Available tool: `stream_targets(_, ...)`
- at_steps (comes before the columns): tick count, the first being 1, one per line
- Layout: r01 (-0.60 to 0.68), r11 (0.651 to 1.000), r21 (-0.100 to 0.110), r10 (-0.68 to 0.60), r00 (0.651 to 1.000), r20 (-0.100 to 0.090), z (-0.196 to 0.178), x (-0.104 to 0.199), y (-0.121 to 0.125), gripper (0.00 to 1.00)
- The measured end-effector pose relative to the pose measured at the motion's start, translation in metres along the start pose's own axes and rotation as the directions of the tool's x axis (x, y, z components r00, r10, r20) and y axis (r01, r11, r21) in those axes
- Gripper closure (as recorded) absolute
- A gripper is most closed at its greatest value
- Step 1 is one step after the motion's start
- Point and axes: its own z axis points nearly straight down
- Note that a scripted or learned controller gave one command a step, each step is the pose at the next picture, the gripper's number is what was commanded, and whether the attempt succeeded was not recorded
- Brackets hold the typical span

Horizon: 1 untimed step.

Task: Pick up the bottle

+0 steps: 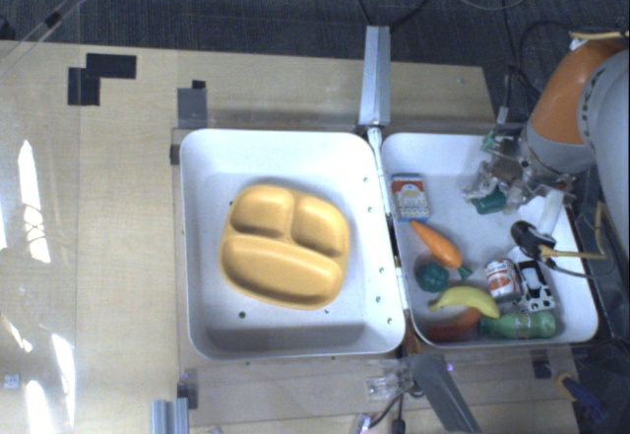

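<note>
Bottle (pixel 519 326): green, lying on its side at about 5 o'clock in the right bin (pixel 583 329), against the near wall.
Neighbours: banana (pixel 465 299) just beside at 9 o'clock of the bottle; something red (pixel 451 329) under the banana; can (pixel 501 279) and a black-and-white item (pixel 533 286) close at 12 o'clock; carrot (pixel 437 244) and small box (pixel 409 196) further up the bin toward 11 o'clock.
Left bin (pixel 197 225): yellow loaf-shaped lump (pixel 285 245) in the middle, not involved.
Gripper (pixel 492 191): at roughly 1 o'clock in the right bin, well apart from the bottle; something teal near the tips, too small to identify.
Claw state: cannot tell, tips too blurred to read.
Step in hand: approach, judged barely begun; nothing visibly grasped.
Approach: travel toward 6 o'clock, descend over the bottle's midsection.
Grip axis: close across the short width, 12-to-6 o'clock, since the long axis runs 9-to-3.
Risk: near wall and can leave little room either side; round body likely to roll or squirt out if caught off-centre.
Check: confirm bottle between the tips before lifting.
</note>
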Motion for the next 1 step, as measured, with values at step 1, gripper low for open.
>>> stream_targets(1, 0.005, 1.0, 0.001, -0.005, 1.0, 0.001, 0.0262, 0.0042, 0.0568, 1.0)
